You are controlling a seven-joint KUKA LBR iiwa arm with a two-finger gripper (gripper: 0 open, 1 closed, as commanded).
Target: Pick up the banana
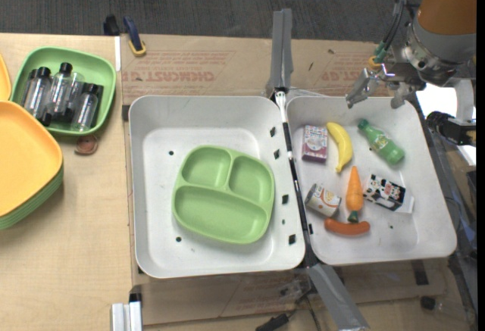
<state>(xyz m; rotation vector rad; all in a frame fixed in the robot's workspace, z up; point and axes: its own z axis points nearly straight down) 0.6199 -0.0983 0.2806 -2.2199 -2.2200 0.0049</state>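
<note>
Banana (pixel 340 145) lies in right bin (pixel 432 242), long axis running top to bottom, slightly curved, lower tip beside carrot (pixel 354 189), purple carton (pixel 315 143) to its left. Pincer (pixel 379 92) hovers over bin's upper rim, above-right of banana, fingers spread, gripping nothing.

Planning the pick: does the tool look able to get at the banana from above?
Probably yes. The banana lies uncovered in the right bin, the pink box just beside it; the tool hangs above the bin's far edge.
</note>
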